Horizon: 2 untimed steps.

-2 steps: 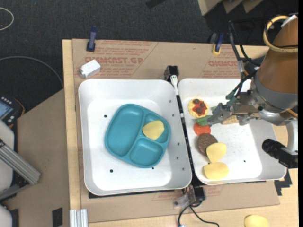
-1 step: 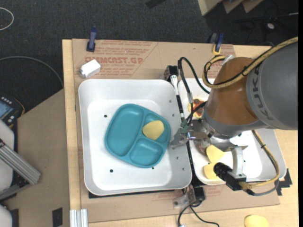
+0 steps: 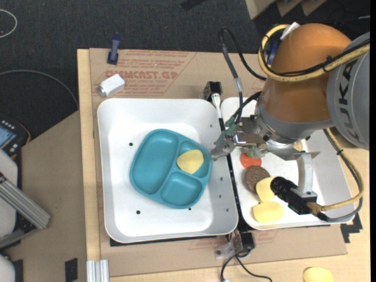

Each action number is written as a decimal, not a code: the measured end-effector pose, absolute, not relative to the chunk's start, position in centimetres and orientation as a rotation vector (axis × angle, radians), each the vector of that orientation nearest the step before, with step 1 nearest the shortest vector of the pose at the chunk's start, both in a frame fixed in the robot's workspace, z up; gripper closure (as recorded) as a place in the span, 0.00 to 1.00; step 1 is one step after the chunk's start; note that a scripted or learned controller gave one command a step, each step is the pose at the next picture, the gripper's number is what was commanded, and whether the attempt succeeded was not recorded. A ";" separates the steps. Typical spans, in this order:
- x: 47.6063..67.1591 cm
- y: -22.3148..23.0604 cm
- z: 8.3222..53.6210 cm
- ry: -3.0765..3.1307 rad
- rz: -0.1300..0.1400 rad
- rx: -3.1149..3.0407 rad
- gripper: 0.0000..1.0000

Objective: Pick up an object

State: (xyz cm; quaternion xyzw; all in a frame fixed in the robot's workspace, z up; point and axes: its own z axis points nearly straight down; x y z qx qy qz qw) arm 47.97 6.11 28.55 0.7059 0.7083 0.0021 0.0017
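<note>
- Red lettering (image 3: 143,74) printed on the cardboard surface (image 3: 88,175) near its far edge, reversed, roughly "SUMCAST"; remainder illegible.
- Yellow object (image 3: 190,161) lying in teal divided plate (image 3: 167,168), middle of left bin (image 3: 111,157).
- Brown disc (image 3: 254,175) and yellow pieces (image 3: 267,204) in right bin (image 3: 335,163).
- Pincer (image 3: 226,144) over the seam between bins; finger spacing: cannot tell.
- "KU" legible on arm (image 3: 349,93).

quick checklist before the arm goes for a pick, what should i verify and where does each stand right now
1. Objects within reach in the right bin: ok; brown disc, yellow block, orange piece.
2. Pincer position: not ok; it sits over the divide between the bins, not above an object.
3. Pincer state: cannot tell.
4. Anything held: cannot tell.
5. Left bin: ok; teal tray with yellow piece lies undisturbed.
</note>
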 end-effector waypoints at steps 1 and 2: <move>48.0 6.0 29.2 2.222 0.002 2.219 1.00; 55.0 2.6 18.3 2.218 0.004 2.223 1.00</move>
